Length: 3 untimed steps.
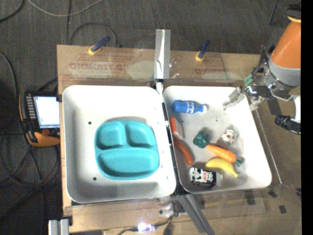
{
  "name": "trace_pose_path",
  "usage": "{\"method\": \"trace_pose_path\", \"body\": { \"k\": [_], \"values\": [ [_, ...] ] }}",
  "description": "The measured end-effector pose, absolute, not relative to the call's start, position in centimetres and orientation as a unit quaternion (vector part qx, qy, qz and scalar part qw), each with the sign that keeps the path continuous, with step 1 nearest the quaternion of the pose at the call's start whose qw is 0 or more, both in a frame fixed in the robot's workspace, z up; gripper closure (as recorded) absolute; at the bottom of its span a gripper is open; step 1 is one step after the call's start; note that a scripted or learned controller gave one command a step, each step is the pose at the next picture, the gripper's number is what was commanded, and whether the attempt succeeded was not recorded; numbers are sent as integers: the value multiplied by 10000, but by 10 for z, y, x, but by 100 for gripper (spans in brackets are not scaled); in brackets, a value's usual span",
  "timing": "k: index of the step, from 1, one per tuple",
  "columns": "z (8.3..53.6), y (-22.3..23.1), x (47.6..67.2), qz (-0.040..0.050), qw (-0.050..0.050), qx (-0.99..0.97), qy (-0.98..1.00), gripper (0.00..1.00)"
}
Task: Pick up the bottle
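The blue bottle [187, 107] lies on its side near the far wall of the right bin [261, 173], with its white cap pointing right. My gripper [241, 100] hangs over that bin's far right corner, about a hand's width to the right of the cap and apart from it. Its fingers [230, 101] are spread open and nothing is between them. The grey arm with its orange band reaches in from the right edge.
The right bin also holds two orange carrots [222, 152], a yellow banana [223, 166], a green piece [201, 140], a small white-brown item [229, 136] and a black-white box [202, 176]. A teal divided plate [128, 148] lies in the left bin [73, 131].
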<state>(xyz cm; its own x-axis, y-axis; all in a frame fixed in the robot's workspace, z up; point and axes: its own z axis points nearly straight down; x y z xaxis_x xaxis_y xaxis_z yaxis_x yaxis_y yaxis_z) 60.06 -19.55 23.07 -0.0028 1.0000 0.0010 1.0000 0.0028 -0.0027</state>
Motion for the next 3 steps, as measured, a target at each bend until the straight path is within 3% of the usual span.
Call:
{"method": "trace_pose_path", "body": {
  "k": [1, 2, 3],
  "values": [
    [100, -140, 641, 14, 3, -6947, -7193, 0],
    [88, -122, 659, 190, 109, -7107, -7032, 0],
    [97, -118, 659, 192, 152, -7100, -7038, 100]
  ]
}}
